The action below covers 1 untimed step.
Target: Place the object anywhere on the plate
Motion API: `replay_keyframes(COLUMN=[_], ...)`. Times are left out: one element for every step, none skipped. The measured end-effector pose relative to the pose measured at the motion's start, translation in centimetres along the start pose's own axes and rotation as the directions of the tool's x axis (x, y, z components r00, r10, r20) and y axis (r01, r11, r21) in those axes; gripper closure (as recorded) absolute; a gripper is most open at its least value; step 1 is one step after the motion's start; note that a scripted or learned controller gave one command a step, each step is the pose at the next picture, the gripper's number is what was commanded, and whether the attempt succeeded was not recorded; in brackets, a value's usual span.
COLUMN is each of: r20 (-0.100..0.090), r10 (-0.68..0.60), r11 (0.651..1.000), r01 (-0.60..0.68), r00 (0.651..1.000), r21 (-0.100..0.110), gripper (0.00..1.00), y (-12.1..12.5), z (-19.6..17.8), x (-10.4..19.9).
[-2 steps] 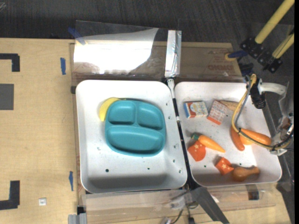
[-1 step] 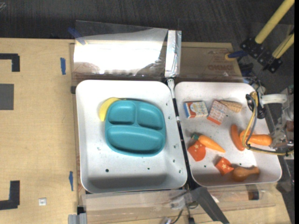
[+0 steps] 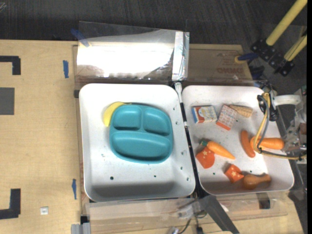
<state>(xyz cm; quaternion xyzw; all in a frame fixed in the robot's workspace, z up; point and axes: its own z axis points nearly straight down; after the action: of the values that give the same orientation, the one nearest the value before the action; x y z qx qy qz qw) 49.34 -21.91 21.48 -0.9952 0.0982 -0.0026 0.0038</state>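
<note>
Where the orange piece (image 3: 271, 143) lies, well right of the teal plate (image 3: 141, 133), the gripper (image 3: 291, 149) sits just beside it, farther right. Whether it grips cannot be told. Carrot (image 3: 219, 149) lies between piece and plate. Yellow item (image 3: 112, 111) touches the plate's upper-left rim.

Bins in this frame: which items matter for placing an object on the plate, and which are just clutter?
Job-related:
- teal divided plate in the left bin
- right bin objects to pick from: carrot, two small cartons, red pieces, orange pieces

Lying about:
- yellow item under the plate's edge
- foil sheet behind the bins
</note>
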Motion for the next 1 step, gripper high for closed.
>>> replay_keyframes(r20=[0.005], r10=[0.002], r11=[1.0], r01=[-0.002], r00=[1.0], r21=[-0.004], gripper=[1.0], y=[0.38], z=[1.06], x=[-0.7])
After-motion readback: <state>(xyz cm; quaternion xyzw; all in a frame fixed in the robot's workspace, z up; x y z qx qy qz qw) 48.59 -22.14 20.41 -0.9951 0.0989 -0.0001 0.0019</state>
